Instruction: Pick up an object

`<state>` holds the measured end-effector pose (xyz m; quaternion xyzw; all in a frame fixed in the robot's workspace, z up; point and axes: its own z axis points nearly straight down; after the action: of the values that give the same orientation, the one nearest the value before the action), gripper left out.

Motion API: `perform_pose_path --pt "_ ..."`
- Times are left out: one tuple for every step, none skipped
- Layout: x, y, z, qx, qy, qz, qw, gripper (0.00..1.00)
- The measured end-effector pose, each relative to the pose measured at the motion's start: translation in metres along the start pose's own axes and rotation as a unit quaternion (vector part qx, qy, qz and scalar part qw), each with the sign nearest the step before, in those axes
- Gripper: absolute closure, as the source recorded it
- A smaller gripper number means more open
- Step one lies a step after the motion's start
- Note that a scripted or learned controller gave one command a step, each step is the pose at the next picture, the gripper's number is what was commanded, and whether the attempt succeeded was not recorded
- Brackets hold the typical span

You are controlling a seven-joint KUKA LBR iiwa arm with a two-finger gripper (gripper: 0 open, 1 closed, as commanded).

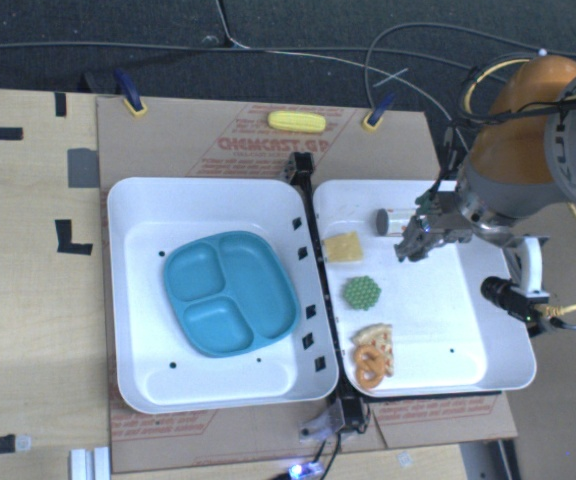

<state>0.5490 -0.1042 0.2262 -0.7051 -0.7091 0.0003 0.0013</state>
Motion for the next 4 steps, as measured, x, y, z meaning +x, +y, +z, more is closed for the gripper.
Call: perform_pose_path --pt "0.05 -0.012 -0.008 0.0 0.0 0.0 1.0 1.0" --pt "0.098 -0.014 0.001 0.0 0.0 0.0 1.0 1.0" --pt "0.144 -0.034 0.007 0.001 0.0 0.0 1.0 1.0" --pt "0.191 -0.038 0.013 0.001 0.0 0.0 1.0 1.0"
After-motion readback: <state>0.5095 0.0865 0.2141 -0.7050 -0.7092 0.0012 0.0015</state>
